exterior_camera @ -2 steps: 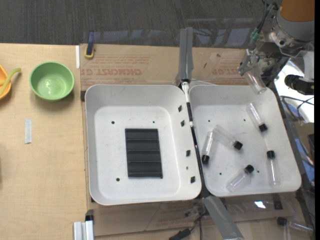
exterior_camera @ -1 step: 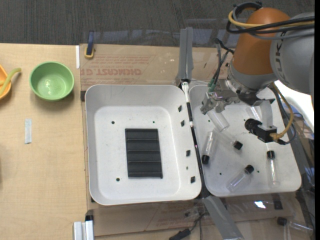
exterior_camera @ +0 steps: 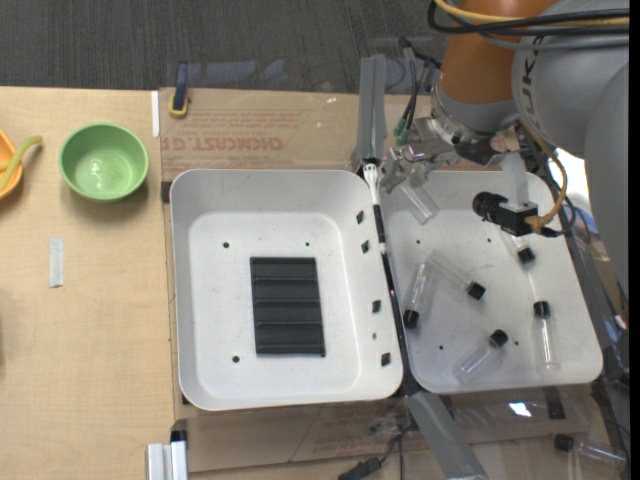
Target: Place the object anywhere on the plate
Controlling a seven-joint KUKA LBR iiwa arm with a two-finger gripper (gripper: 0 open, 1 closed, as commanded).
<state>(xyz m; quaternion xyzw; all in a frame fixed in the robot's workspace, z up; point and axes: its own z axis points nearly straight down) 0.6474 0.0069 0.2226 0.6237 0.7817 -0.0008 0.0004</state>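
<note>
While I watched the one camera view, the arm (exterior_camera: 560,58) reached in from the right, grey with its orange band (exterior_camera: 495,38) above the wrist, and the gripper (exterior_camera: 415,158) hung over the far left corner of the right bin (exterior_camera: 590,368). A clear vial (exterior_camera: 415,205) lay just beneath it; whether it sat between the fingers I could not make out, nor whether the jaws stood open or closed. More clear vials with black caps lay scattered in that bin: one (exterior_camera: 417,290) near its left wall, one (exterior_camera: 480,353) toward the near edge, one (exterior_camera: 543,330) at the right. The left bin (exterior_camera: 195,368) held a black ribbed plate (exterior_camera: 288,306) near its middle, apart from every vial. Behind the bins lay brown cardboard (exterior_camera: 260,133) with red print, mirrored and hard to read; I made out "CHEMCRAFT" at best. A green bowl (exterior_camera: 104,162) stood on the wooden bench (exterior_camera: 90,368) at the left
</note>
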